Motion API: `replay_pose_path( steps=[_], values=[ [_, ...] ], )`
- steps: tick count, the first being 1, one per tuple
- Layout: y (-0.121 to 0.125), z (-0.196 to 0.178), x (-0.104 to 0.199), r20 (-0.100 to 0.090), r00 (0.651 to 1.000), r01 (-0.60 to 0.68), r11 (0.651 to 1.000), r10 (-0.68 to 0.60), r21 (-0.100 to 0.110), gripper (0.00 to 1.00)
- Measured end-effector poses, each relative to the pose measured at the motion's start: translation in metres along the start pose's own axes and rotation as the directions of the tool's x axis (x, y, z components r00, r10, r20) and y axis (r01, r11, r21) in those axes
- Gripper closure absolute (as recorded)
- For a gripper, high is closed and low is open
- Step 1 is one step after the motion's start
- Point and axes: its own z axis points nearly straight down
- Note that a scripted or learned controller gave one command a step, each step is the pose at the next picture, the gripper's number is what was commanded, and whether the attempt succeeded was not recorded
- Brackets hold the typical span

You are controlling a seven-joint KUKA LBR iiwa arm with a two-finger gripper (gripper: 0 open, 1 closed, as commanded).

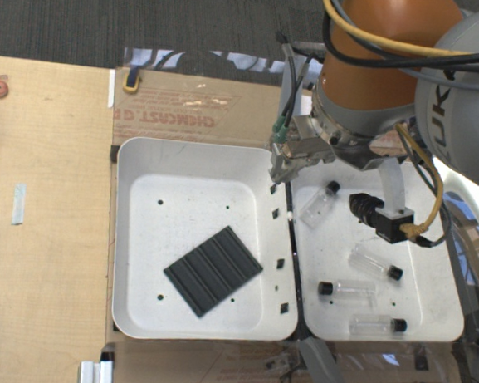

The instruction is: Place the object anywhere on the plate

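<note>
Tool [296,153] poised above the wall shared by the two bins, at its far end; released or clenched, cannot tell. At five o'clock, scattered across the right bin [441,317] and apart from one another, four clear black-capped vials [349,290]. At seven o'clock, in the left bin [129,218], dark ribbed plate [213,270] lying flat.

arm [450,71]: grey shell | orange band | yellow and black cables | black fitting near wrist
</note>
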Motion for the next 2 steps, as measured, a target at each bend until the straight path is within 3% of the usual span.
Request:
replay_pose_path(
  steps=[1,2],
  values=[
    [-0.024,0.087,0.049,-0.003,1.0,-0.03,1.0,0.03,0.0,1.0],
    [-0.069,0.061,0.004,-0.002,0.952,0.305,0.952,-0.305,-0.003,1.0]
  ],
)
